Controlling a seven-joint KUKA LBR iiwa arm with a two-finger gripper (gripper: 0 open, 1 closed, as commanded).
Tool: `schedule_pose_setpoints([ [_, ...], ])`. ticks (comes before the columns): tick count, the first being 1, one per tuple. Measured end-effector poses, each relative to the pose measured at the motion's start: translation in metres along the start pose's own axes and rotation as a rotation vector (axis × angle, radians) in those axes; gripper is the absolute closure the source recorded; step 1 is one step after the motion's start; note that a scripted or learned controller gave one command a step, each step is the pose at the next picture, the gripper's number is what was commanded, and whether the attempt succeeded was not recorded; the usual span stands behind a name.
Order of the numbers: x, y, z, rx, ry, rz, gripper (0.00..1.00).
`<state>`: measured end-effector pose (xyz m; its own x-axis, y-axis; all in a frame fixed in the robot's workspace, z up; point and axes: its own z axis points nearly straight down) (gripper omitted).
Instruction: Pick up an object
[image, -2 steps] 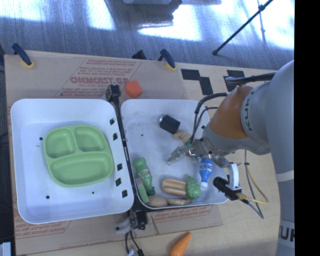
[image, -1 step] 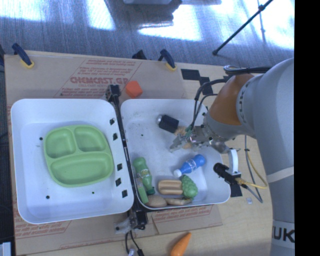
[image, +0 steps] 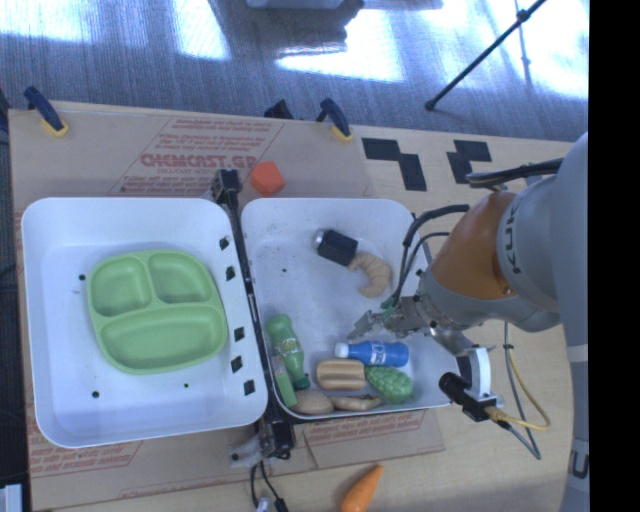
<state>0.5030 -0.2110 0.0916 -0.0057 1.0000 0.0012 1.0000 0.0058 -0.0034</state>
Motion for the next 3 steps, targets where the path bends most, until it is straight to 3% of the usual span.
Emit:
schedule_pose_setpoints([
  [1,0.042,-0.022,-0.002,-0.015,-0.005,0.0,0.0],
  [2,0.051,-0.022,-0.002,-0.015,-0.006,0.0,0.0],
  [3,0.003,-0.026,-0.001,-0.004,-0.002,0.002,0.0],
])
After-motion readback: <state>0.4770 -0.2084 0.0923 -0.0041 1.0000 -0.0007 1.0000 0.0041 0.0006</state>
